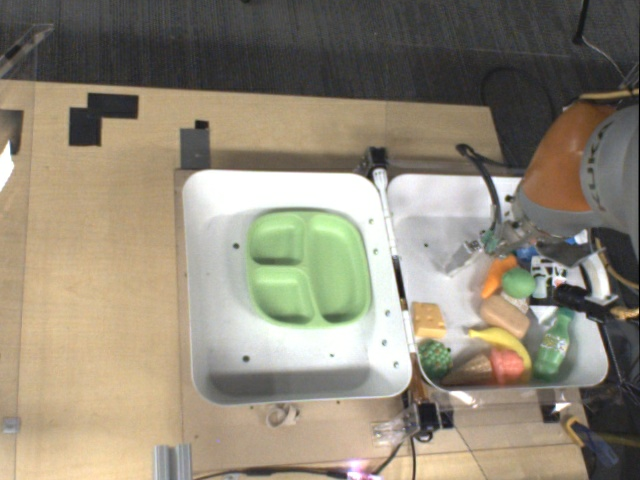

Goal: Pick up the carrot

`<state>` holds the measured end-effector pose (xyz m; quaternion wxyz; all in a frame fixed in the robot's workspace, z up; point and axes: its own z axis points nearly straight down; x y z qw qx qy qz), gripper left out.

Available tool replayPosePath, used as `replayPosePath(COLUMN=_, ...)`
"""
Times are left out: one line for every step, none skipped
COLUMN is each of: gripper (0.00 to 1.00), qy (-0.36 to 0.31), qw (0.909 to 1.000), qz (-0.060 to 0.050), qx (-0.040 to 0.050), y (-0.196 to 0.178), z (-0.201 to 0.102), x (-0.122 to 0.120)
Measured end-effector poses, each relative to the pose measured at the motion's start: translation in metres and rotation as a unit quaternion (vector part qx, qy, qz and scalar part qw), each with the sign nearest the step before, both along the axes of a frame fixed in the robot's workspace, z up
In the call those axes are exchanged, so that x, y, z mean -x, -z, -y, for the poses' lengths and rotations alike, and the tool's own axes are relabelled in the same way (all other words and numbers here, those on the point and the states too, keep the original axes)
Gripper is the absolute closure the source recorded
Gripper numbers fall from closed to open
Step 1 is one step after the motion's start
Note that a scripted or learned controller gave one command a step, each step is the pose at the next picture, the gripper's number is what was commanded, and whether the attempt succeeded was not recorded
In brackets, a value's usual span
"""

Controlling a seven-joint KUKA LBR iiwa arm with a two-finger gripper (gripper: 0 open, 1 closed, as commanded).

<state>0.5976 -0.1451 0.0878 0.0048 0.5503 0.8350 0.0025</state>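
Note:
The carrot (495,275) is a small orange piece lying in the right bin (430,218), near its right side, among other toy foods. My gripper (487,246) hangs low over the bin, just above and slightly left of the carrot's upper end, close to it or touching it. The grey arm with its orange band (560,168) comes in from the right and hides the bin's far right corner. The carrot rests against a green round fruit (519,284) on its right.
The right bin also holds a tan sausage-like piece (505,316), a banana (502,340), a green bottle (553,344), a yellow cheese block (429,318), broccoli (434,354) and a red fruit (508,366). A green divided plate (305,268) lies in the left bin (210,298).

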Motion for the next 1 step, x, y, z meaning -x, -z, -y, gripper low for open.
replayPosePath(gripper=0.00, qy=0.087, qw=0.9962, qz=0.000, qx=-0.0010, y=-0.0001, z=0.0360, x=0.0400)
